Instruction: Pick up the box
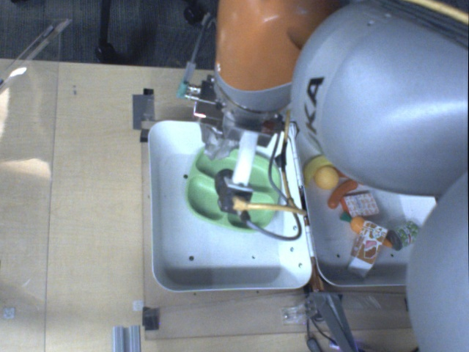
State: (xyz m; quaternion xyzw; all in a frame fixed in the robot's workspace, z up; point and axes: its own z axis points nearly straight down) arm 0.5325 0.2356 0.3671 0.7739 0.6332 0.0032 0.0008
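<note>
Gripper (220, 144) is down over the left bin (157, 218), right above a green bowl-ish thing (199, 189), and I can't tell from here whether it's open or closed (the wrist blocks everything). Meanwhile the box (368, 244) sits in the right bin (330, 276), near side, just beside a smaller printed pack (360, 205), with a carrot-looking thing (341, 191) and a yellow fruit (322, 173) farther back. So I'd call this the approach stage, over the wrong bin. The next move needs a lift clear of the wall between the bins, a shift right, then lining up over the box without snagging the pack.
</note>
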